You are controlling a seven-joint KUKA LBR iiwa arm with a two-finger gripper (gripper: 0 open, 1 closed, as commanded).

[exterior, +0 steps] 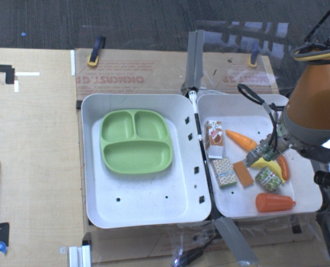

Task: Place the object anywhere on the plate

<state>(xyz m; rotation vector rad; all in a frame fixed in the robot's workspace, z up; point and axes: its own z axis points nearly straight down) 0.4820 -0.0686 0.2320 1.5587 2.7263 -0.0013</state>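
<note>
A green three-compartment plate lies in the left bin, toward its upper left. My gripper is low in the right bin, among the toy foods. It hangs right over a yellow banana-like piece and next to an orange carrot. The wrist hides the fingertips, and nothing is visibly held between them.
Other items in the right bin: a snack packet, a patterned green-white block, a small orange-brown slab, a green leafy piece, a red-orange pepper and a red sausage. A divider rail separates the bins.
</note>
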